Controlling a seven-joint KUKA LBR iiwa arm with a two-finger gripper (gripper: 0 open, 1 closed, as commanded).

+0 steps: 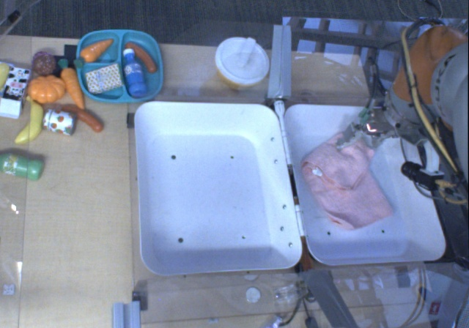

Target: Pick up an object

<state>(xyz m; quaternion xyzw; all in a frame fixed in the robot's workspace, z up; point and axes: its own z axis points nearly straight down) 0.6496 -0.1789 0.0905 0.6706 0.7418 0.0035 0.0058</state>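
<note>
Pink cloth [346,184] is lying bunched up in the right white bin [410,242], and its top corner is reaching up to the gripper [368,126]. Whether the fingers are apart or together, I cannot tell. Far left of the gripper, the left white bin [212,187] is sitting on the desk [66,231]. Beyond it, a blue plate [150,52] is holding toy food.

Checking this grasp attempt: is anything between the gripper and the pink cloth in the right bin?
Nothing visible. The gripper is right at the upper edge of the pink cloth, which lies alone in the right bin.
</note>
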